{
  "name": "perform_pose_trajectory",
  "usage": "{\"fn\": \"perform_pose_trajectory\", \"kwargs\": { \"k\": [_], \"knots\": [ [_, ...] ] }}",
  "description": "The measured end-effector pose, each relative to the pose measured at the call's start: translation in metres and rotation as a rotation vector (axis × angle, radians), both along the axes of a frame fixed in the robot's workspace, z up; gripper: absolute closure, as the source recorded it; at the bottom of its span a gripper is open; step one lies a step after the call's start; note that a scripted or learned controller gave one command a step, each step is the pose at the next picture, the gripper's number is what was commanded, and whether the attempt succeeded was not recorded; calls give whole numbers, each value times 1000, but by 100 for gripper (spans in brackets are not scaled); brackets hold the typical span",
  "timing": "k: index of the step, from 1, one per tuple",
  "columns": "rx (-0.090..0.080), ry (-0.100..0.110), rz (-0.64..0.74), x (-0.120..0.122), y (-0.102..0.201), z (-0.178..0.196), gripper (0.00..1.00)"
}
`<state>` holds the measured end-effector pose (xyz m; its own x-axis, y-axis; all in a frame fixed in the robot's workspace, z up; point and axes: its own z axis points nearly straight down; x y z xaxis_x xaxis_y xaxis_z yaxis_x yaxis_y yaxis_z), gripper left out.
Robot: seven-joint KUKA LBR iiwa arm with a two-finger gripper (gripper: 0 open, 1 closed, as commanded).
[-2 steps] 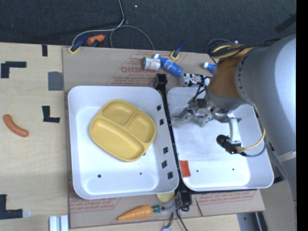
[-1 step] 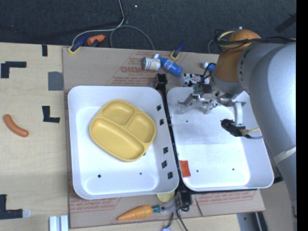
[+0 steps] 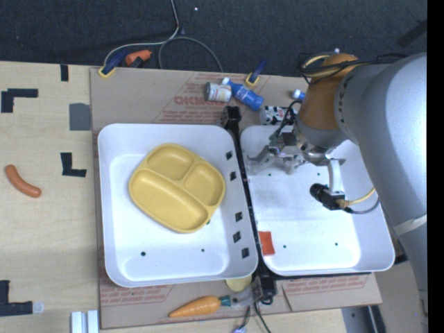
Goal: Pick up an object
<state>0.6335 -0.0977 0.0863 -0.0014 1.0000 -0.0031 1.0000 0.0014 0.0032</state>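
Left of the left bin [image 3: 111, 186], a sausage toy [image 3: 22, 181] lies on the desk [image 3: 41, 255]; below it, a carrot toy [image 3: 195, 306]; behind it, a blue-and-white bottle [image 3: 236, 92].

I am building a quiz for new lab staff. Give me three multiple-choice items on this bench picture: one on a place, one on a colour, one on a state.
1. Where does the yellow divided plate lie?
A. in the left bin
B. in the right bin
C. on the bench outside both bins

2. What colour is the small flat tile in the right bin?
A. blue
B. orange-red
C. green

3. How does the plate sit?
A. flat, compartments facing up
B. upside down
C. standing on its edge

Answers:
1. A, the left bin has white floor showing all round the plate.
2. B, it stands out orange-red near the bin's left wall.
3. A, its three hollows are open to the camera.
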Motion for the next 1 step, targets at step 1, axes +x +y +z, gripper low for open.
{"fn": "perform_pose_trajectory", "kwargs": {
  "k": [1],
  "knots": [
    [2, 0, 1, 37, -11, -1, 0]
  ]
}}
